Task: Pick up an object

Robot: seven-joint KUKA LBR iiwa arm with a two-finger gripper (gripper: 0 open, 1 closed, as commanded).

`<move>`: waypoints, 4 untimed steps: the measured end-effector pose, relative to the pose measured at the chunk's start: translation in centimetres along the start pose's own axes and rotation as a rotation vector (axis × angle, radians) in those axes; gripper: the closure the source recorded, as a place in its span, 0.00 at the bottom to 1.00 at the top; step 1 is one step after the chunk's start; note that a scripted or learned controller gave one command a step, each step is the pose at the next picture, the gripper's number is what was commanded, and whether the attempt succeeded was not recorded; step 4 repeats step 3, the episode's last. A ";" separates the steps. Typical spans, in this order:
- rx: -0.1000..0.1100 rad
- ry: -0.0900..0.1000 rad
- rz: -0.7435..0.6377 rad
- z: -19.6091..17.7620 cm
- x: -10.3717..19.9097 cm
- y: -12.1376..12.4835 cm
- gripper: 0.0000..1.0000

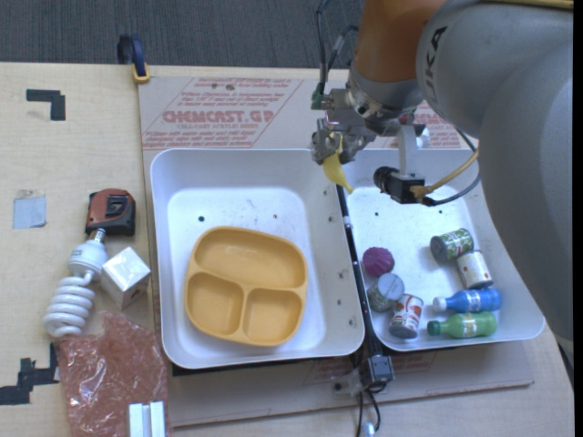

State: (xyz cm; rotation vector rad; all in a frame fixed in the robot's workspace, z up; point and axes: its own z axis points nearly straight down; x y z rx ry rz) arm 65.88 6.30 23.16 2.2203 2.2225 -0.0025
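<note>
The gripper (pixel 333 157) hung over the far end of the wall between the two bins, with a small yellow item (pixel 338 173) apparently pinched between its closed fingertips, its long axis slanting down toward the right bin (pixel 510 321). Remaining candidates, a purple ball (pixel 378 260), cans (pixel 453 244) and bottles (pixel 465 325), lay in that bin's near half, toward the camera and right of the gripper. The yellow divided tray (pixel 244 283) sat alone in the left bin (pixel 173 244).
</note>
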 end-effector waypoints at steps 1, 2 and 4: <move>0.000 -0.001 -0.001 -1.0 -0.1 0.0 1.00; 0.000 -0.002 -0.003 -1.9 -0.1 0.1 1.00; 0.000 0.000 0.000 3.9 1.2 0.0 1.00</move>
